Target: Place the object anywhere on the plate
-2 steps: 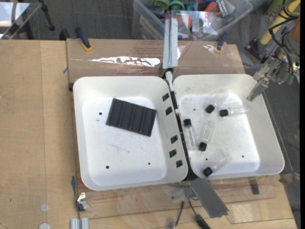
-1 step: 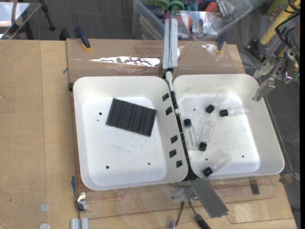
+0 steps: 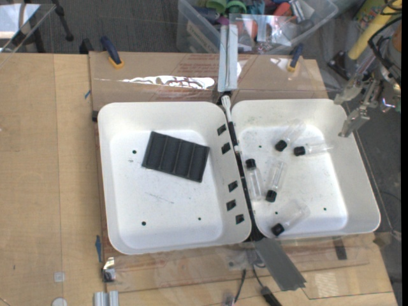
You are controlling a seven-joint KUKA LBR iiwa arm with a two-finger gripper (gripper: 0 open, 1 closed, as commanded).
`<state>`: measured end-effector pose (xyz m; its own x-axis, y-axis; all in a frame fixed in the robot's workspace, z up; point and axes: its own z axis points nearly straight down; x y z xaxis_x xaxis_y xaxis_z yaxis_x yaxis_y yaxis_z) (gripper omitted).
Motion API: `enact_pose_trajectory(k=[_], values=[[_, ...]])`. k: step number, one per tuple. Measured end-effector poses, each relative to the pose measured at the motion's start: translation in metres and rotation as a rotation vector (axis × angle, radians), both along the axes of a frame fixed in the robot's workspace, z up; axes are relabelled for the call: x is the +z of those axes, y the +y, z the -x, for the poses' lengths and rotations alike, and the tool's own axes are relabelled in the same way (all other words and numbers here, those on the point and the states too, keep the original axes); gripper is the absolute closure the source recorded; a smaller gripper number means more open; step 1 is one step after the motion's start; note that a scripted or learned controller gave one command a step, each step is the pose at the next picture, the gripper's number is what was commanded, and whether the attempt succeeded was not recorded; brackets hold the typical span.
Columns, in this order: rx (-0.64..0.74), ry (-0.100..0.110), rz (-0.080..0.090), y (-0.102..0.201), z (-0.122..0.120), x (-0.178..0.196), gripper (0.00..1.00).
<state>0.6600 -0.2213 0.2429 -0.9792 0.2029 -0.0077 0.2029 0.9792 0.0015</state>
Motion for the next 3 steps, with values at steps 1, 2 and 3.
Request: enact_pose_trajectory(k=[1, 2, 3], values=[[0.293, 0.002, 0.000, 0.000, 0.002, -0.004, 0.00], [0.493, 0.001, 0.002, 0.000, -0.008, -0.022, 0.00], [0.673, -0.002, 0.005, 0.000, -0.009, -0.014, 0.00]])
